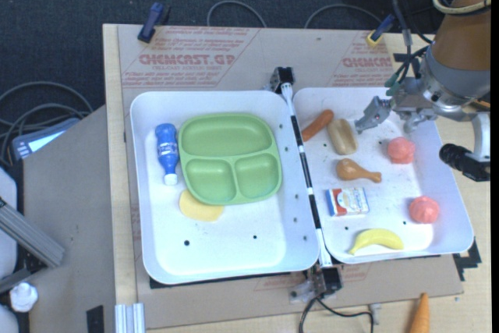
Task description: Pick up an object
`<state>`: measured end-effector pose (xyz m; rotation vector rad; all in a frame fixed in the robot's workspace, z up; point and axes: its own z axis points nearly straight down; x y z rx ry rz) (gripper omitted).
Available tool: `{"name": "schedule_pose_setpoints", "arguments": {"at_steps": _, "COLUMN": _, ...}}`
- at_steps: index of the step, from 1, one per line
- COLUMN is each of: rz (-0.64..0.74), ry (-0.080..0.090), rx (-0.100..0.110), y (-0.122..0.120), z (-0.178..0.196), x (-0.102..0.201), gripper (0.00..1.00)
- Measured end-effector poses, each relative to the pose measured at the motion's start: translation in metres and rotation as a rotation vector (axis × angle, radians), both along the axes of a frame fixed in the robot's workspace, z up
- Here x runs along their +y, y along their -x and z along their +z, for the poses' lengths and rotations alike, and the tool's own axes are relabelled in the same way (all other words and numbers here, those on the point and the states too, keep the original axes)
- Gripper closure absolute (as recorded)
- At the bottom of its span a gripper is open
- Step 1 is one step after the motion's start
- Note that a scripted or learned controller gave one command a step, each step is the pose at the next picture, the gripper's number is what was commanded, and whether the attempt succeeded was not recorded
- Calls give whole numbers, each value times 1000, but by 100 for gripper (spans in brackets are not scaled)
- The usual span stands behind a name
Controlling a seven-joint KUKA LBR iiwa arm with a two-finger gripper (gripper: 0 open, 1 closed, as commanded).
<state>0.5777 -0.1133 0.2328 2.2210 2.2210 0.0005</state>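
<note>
Bread roll (341, 136) lies just left of your pincer (390, 111), long axis running near-to-far; pincer spread wide, holding nothing.

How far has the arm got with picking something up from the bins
Nothing looks picked up yet. The two-finger gripper hangs over the right white bin, close to the tan bread roll and orange carrot, with no object visibly between its fingers. The pink balls, yellow banana and drumstick lie in the bin. Closing on an object and lifting it remain.
</note>
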Motion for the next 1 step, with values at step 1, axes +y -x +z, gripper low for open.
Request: {"name": "schedule_pose_setpoints", "arguments": {"at_steps": 1, "rz": -1, "ry": 0, "rx": 0, "y": 17, "z": -132, "x": 20, "gripper": 0}}
